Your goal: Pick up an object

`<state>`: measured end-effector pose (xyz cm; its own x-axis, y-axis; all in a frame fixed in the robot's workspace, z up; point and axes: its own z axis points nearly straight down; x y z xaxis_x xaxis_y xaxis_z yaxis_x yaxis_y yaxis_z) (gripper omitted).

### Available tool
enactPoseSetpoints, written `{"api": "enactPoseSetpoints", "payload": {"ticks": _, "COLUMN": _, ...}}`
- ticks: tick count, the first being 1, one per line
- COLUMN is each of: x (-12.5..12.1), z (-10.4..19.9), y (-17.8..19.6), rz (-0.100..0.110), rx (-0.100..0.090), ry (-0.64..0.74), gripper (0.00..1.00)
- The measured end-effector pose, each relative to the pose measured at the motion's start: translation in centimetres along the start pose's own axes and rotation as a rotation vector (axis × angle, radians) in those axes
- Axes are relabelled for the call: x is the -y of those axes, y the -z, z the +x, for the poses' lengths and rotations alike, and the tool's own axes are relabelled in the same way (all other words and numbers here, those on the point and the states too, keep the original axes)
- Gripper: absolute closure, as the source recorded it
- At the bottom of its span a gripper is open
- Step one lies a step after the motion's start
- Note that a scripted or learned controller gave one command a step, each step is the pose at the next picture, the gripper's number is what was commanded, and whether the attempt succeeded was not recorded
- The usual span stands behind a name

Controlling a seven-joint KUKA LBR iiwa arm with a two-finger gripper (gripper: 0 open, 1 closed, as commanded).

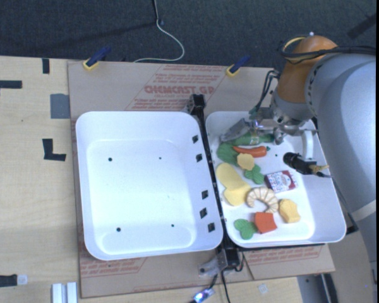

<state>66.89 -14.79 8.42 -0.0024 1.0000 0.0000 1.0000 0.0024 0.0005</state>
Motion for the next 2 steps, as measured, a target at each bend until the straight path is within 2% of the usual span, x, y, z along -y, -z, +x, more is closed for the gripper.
{"api": "enactPoseSetpoints", "payload": {"ticks": 1, "x": 0.1, "z": -0.1, "y": 1.1, "rz": 0.001, "rx": 0.003, "ry": 0.001, "gripper": 1.0}}
{"api": "enactPoseSetpoints", "payload": {"ticks": 2, "x": 1.7, "z": 0.1, "y": 7.7, "rz": -0.005, "rx": 0.001, "ry": -0.001, "gripper": 1.0}}
